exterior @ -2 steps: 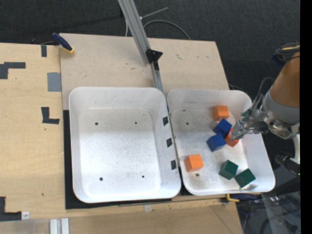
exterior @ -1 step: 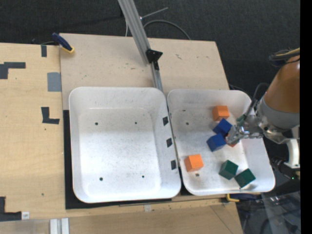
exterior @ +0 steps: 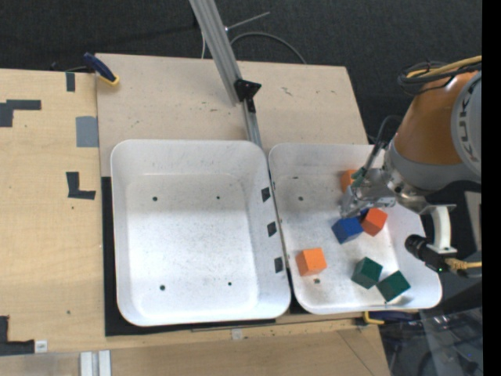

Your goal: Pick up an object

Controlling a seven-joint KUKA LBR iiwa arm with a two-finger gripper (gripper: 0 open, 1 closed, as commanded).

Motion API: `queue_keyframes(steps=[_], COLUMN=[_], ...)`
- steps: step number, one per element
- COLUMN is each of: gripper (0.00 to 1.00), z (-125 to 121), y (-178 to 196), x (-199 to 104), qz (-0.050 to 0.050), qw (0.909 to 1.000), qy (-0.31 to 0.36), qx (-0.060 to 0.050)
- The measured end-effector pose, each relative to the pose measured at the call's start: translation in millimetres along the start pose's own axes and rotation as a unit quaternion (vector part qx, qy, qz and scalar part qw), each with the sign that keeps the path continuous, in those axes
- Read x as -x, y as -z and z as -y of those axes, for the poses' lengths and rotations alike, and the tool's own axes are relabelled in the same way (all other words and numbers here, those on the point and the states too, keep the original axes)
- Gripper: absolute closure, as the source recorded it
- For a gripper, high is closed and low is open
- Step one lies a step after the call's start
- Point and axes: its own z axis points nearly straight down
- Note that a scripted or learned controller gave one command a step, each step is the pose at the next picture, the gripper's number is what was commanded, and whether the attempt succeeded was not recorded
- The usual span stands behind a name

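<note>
Here, you have the arm (exterior: 438,131) low over the right bin (exterior: 313,171), its gripper (exterior: 362,202) just above the blue block (exterior: 346,229) and the red block (exterior: 375,221), which touch. You're at the reach-and-grasp step, by my reading. I can't tell how the gripper stands or whether it grips anything. Next, descend squarely on one block. The left bin (exterior: 188,233) offers open floor; the bin's right wall is close.
</note>
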Motion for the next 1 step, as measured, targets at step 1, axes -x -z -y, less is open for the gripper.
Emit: queue_keyframes(steps=[1], gripper=[1.0], z=[-14.4], y=[-5.5], x=[-45.6], qz=[0.0], qw=[1.0], qy=[0.0], qx=[-0.001])
